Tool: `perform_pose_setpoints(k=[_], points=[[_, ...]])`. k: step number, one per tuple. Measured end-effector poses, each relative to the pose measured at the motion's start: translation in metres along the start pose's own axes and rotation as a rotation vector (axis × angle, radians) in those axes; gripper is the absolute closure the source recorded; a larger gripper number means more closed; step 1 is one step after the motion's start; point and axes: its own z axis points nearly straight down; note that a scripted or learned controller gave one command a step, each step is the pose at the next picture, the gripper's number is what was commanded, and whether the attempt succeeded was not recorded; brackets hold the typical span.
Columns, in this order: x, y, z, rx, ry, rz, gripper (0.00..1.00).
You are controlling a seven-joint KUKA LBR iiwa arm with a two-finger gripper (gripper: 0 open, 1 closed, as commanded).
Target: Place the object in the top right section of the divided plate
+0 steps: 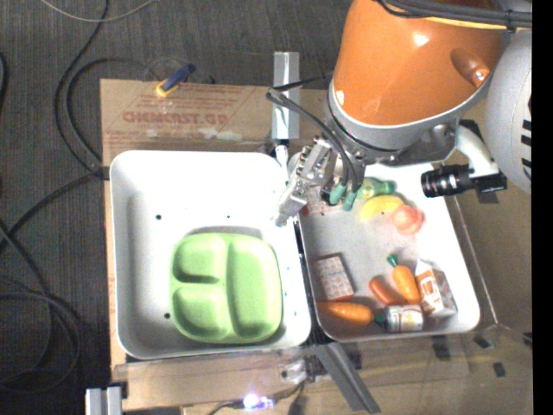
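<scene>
Dark carpet strewn with cables surrounds the bench, where a cardboard sheet point(186, 115) lies at the far side behind two white bins. The left bin point(138, 180) holds a green divided plate point(227, 288) sitting toward its near side, all sections bare. The right bin point(458, 258) carries the toy food: a yellow piece point(383, 206) and a pink one point(408, 219) at the far end, two carrots point(393, 285) in the middle, an orange sausage-like piece point(346, 311) nearer, with a patterned tile point(332, 276), a small jar point(404, 319) and a carton point(435, 290) close by. The gripper point(304, 184) hangs over the wall between the two bins, at their far end, with green-tipped parts beside it; whether its fingers are apart or together I cannot tell, and nothing is plainly seen between them. Which object is meant is not clear either; everything loose lies in the right bin, well apart from the plate. To my eye the picking step is not yet settled. The next move would call for a sure hold on one piece, then a carry leftward to the plate's far right section.
</scene>
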Motion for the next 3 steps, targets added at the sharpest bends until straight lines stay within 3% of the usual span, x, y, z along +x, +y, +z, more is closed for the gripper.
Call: perform_pose_setpoints(k=[1,2,3], points=[[-0.014,-0.039,0.224,0.003,0.006,-0.102,1.0],[0.008,0.038,0.291,-0.031,-0.029,-0.143,1.0],[0.008,0.039,0.297,-0.049,-0.009,0.508,1.0]])
